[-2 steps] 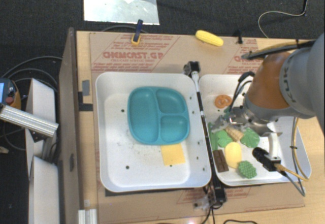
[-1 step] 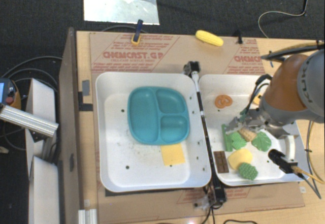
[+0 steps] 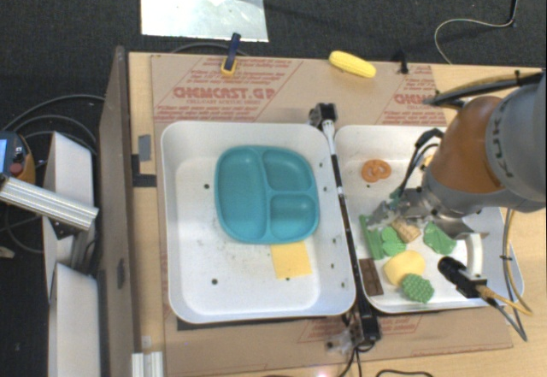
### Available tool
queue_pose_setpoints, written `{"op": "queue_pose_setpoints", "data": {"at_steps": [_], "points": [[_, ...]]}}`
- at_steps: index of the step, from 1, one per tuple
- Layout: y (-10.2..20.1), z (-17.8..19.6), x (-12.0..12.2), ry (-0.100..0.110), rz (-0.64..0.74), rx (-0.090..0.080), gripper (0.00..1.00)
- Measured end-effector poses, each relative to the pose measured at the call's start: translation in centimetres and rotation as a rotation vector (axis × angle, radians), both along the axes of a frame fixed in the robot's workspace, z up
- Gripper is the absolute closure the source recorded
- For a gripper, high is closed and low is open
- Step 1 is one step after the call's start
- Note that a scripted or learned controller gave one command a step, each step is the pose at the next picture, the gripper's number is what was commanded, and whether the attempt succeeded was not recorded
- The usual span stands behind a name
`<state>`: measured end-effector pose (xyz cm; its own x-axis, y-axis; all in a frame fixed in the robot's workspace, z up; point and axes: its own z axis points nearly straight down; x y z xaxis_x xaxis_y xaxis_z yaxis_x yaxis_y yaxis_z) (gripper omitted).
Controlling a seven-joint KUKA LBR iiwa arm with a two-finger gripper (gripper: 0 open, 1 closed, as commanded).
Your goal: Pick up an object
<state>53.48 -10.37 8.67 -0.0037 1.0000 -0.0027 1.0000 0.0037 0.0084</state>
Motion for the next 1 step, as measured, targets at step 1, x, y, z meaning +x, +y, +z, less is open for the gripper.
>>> {"op": "queue_pose_setpoints", "data": {"at_steps": [1], "points": [[-0.87,0.0,-0.63,0.001,-0.003,0.003,0.0]]}}
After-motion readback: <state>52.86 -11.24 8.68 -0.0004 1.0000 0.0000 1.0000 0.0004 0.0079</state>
